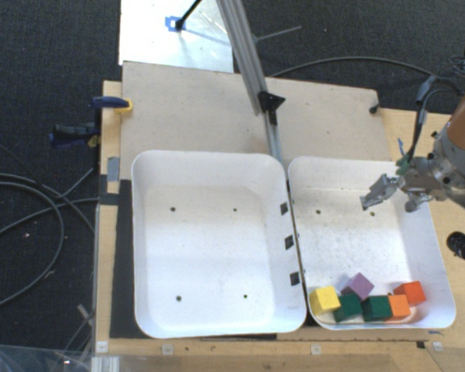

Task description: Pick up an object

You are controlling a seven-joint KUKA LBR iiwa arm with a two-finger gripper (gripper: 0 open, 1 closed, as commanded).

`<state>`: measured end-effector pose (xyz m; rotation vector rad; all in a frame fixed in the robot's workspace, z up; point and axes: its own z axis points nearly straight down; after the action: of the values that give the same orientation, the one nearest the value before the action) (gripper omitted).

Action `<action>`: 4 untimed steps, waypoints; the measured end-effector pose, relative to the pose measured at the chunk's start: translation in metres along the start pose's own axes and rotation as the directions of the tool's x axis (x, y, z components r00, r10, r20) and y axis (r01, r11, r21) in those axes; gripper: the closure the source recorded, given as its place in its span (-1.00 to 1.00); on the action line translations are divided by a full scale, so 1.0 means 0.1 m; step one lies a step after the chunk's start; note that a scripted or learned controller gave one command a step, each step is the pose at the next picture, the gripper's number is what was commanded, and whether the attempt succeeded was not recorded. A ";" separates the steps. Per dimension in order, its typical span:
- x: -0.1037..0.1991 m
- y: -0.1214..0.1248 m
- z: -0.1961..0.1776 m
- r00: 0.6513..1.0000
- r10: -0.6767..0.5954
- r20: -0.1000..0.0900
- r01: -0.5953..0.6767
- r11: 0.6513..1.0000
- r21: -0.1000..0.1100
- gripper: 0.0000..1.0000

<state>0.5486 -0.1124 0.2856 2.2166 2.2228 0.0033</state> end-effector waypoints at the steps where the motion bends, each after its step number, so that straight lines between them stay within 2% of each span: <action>1: -0.62 0.17 0.91 1.000 0.005 0.002 -0.005 1.000 0.008 -1.00; 2: -0.59 0.20 0.75 1.000 -0.001 0.002 0.001 1.000 -0.002 1.00; 3: 0.18 0.19 1.85 1.000 -0.006 -0.004 0.006 1.000 0.010 1.00; 4: 0.13 0.21 1.69 1.000 -0.002 0.000 0.002 1.000 0.000 1.00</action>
<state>0.5700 -0.0991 0.1162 2.2150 2.2251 0.0034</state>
